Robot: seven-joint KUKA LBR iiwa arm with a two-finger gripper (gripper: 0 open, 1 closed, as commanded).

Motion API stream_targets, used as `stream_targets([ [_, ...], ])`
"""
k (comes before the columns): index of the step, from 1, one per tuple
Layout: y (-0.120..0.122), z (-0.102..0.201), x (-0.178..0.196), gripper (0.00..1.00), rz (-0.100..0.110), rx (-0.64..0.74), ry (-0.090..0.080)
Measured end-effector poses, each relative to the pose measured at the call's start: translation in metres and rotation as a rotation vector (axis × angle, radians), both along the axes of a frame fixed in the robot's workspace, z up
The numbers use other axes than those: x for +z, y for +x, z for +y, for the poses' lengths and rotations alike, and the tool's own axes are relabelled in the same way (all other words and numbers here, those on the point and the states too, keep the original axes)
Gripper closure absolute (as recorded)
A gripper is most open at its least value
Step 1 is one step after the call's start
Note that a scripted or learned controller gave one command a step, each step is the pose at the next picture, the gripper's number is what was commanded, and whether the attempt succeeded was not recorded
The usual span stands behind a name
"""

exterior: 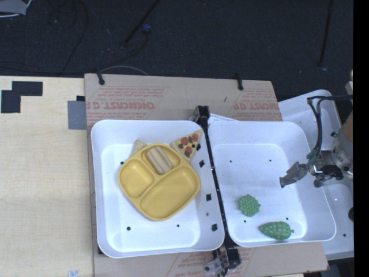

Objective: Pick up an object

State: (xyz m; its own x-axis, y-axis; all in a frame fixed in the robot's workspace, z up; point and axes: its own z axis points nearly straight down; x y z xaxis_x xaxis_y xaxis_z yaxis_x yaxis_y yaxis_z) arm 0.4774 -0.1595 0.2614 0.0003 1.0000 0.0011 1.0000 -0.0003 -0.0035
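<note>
In the right bin (262,137) lie two green bumpy toy pieces: a round one (249,205) near the middle front and a longer one (275,230) by the front wall. My gripper (302,180) hangs over the bin's right side, up and to the right of both pieces. It is open, with nothing between its fingers. The left bin (109,154) holds a yellow divided plate (164,192) with a toy hot dog (158,159) in one section. A toy pizza slice (188,143) rests beside the plate's far right edge.
A black divider (211,178) runs between the two bins. Both stand on a cardboard sheet (173,97) over a pale wooden bench (40,183). A black cable (316,126) loops down toward the wrist at the right.
</note>
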Motion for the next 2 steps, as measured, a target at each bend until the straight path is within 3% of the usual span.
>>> stream_targets([
  [2, 0.004, -0.009, -0.105, 0.0, 0.002, 0.0, 0.001],
])
